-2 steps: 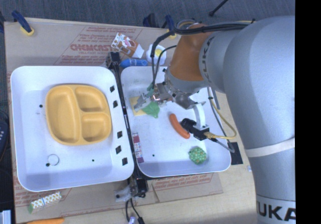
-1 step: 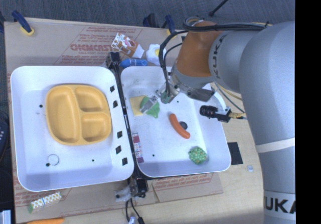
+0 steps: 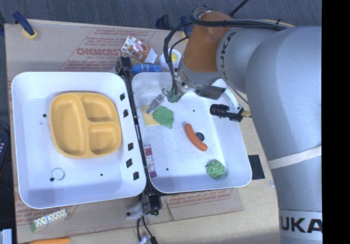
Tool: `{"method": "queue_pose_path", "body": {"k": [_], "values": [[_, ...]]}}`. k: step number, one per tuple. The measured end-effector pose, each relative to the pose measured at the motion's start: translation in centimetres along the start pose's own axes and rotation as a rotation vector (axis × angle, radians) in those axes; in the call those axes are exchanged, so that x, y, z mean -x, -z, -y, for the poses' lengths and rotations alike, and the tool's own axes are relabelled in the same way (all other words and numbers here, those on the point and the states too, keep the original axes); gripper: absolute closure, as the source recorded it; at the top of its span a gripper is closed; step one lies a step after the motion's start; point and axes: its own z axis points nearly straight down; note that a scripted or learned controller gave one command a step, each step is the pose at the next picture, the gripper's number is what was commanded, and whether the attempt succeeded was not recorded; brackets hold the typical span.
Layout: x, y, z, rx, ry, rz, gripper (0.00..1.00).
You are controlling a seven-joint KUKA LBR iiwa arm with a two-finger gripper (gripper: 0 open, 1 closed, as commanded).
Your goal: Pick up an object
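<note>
The hand [image 3: 162, 98] was down in the right shallow white bin [image 3: 232, 169], up near its top-left corner, and honestly I couldn't tell if it was open or closed. Right below it sat a crumpled green leafy thing [image 3: 164, 116] lying partly over a flat yellow square piece [image 3: 149, 118]. Further out were an orange carrot-shaped toy [image 3: 196, 137] and a green-yellow knobbly ball [image 3: 215, 169]. The left white bin [image 3: 27, 183] had a yellow divided plastic tray [image 3: 86, 124].
</note>
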Motion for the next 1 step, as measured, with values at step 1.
{"method": "queue_pose_path", "body": {"k": [1], "values": [[-2.59, -0.09, 4.68, -0.002, -0.073, -0.001, 0.00]]}}
